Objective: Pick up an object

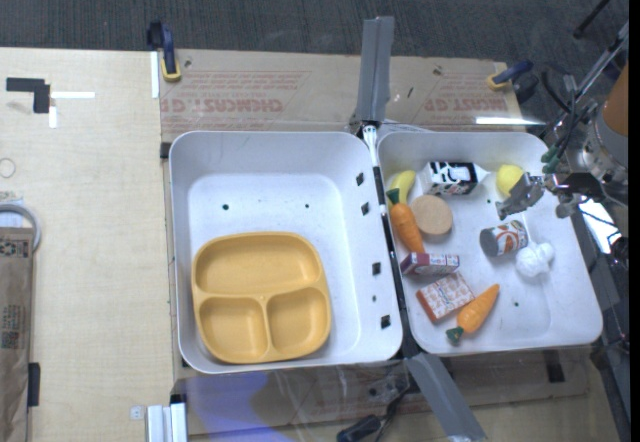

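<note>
right bin (pixel 560 335): toys scattered on its floor. a can (pixel 503 239) lies on its side near the right wall, a white lump (pixel 535 259) just beside it toward the near right corner. a carrot (pixel 405 226) lies along the left wall, a tan disc (pixel 433 215) touching its right side. below those a small pink-and-white box (pixel 430 261), then a red box (pixel 443 296) toward the near edge, with a second carrot (pixel 476 310) tilted beside it, leaf end toward the near edge. along the far wall: a yellow piece (pixel 401 182) at the left, a black-and-white carton (pixel 451 177) in the middle, a yellow ball (pixel 510 177) to the right.

gripper (pixel 522 194) sits low over the far right part of this bin, just below the ball and above the can; nothing seen between its fingers; cannot tell how they stand. arm enters past the right wall.

left bin (pixel 190 230): a yellow tray (pixel 262 295) with three compartments lies in the near half, toward the near left corner.

bench (pixel 80 260): pale wood, brown cardboard (pixel 270 95) under the bins' far edge, clamps at its far corners. grey bar (pixel 375 70) rises at the far edge between the bins. dark carpet beyond the bench.
</note>
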Motion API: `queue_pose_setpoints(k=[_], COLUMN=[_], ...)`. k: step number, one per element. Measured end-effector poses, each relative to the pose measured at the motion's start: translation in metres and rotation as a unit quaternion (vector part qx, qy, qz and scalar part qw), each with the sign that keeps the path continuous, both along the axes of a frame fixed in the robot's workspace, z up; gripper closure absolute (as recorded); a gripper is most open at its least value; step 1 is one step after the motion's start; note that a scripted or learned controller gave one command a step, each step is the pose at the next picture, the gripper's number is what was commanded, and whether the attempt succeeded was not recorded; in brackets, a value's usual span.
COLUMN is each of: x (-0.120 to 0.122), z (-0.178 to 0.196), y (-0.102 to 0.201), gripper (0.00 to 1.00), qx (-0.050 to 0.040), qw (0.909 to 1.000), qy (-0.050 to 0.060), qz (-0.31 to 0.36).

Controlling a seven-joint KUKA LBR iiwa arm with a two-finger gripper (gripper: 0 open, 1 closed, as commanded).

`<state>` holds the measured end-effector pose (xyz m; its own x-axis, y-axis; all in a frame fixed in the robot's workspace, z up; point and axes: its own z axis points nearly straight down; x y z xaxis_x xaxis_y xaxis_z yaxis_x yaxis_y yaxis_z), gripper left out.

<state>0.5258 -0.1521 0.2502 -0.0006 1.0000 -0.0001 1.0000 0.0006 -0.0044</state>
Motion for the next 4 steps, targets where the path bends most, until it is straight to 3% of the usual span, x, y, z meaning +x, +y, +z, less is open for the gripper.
queue_pose_setpoints(k=[1, 2, 3, 4], x=[-0.041, -0.046, 0.051, 0.103], z=[-0.117, -0.156, -0.159, -0.164], y=[-0.002, 0.052, 0.056, 0.026], gripper=[0.0, 0.0, 0.0, 0.0], qx=[0.0011, 0.0006, -0.0014, 0.005], qw=[0.992, 1.0, 0.9812, 0.9939], qy=[-0.001, -0.004, -0.001, 0.03], qz=[0.127, -0.009, -0.193, -0.106])
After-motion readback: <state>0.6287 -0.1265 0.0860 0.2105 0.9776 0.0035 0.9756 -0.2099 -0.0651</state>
